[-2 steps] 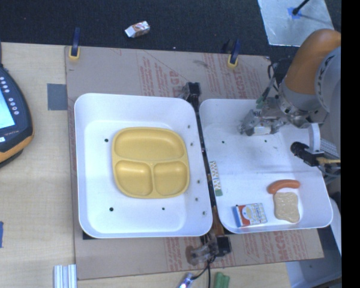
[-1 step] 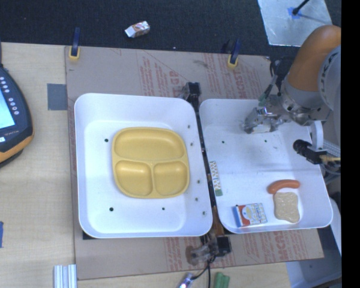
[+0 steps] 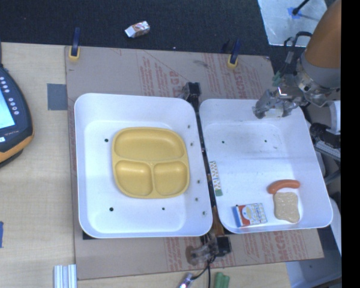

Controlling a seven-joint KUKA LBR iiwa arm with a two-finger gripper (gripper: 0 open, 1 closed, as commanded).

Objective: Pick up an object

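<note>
While no single object is marked out for picking, 3 loose items are seen in the near right corner of the right bin [image 3: 252,161]: an orange sausage [image 3: 283,186], a tan slice of bread [image 3: 286,207] just below it, and a small printed carton [image 3: 249,215] lying flat to the left of the bread. All 3 are grouped close together, the sausage and bread nearly touching.

At the far right corner of the same bin, the pincer [image 3: 275,105] is positioned over the rim, well apart from the 3 items; nothing is seen between its fingers, and whether they are spread or closed cannot be told. The grey arm with its orange band [image 3: 325,35] is seen behind it.

In the left bin [image 3: 90,161], a yellow divided plate [image 3: 150,162] with 3 compartments is set at the middle. Both bins are carried on a cardboard sheet [image 3: 144,71] laid on the table [image 3: 30,209], and a handheld control pendant [image 3: 3,119] is placed at the left edge.
</note>
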